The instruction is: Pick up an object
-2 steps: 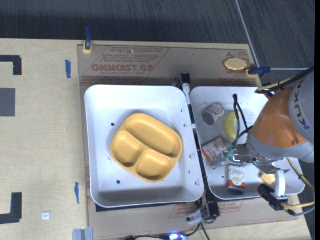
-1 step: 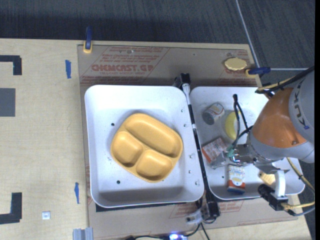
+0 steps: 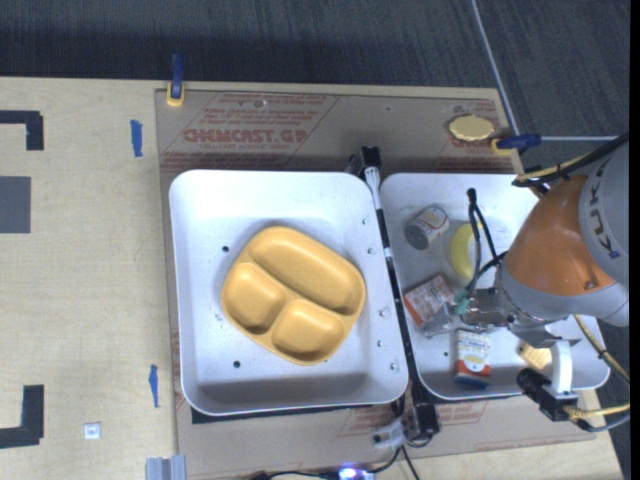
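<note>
We judged the reach under way; the gripper hung low in the right bin beside a crinkled packet, its grip state unclear; next, a clean descent.

arm reaching in fr right | wrist bent down | gripper low, pointing left

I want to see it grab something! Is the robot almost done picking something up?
Not yet, it seems. Done: the arm has reached over the right bin, and its tool sits low among the things there. In hand: nothing that I can see; the crinkly packet, the small carton, the grey can and the yellow thing all lie in the bin. Left: grip one and lift it.
</note>
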Controlling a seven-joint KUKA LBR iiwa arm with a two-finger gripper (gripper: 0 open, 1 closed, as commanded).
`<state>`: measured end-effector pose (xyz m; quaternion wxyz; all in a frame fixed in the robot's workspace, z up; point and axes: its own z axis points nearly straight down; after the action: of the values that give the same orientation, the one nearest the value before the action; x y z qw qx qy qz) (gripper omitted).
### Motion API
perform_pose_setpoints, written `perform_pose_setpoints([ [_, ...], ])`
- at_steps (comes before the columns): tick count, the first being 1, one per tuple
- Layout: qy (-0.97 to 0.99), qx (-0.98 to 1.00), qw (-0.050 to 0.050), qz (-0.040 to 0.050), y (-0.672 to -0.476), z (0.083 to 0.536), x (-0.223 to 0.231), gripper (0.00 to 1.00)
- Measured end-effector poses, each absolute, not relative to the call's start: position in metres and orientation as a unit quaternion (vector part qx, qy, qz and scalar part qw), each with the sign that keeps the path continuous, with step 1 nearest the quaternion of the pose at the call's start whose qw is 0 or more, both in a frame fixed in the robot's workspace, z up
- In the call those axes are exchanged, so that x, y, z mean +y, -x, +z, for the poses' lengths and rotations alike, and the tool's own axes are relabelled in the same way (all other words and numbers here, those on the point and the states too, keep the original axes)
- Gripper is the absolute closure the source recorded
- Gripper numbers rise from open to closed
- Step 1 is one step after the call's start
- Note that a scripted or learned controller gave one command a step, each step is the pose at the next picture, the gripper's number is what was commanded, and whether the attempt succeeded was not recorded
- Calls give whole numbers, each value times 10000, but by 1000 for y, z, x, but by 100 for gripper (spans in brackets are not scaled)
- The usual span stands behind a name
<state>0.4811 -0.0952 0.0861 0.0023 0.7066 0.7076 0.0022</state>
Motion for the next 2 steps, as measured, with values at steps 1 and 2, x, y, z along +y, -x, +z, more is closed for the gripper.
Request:
perform_pose_setpoints([
  [1,-7073,7070,34,14,-481,86,-93,0],
  [2,-7068,7074,27,19,-481,86,-94,0],
])
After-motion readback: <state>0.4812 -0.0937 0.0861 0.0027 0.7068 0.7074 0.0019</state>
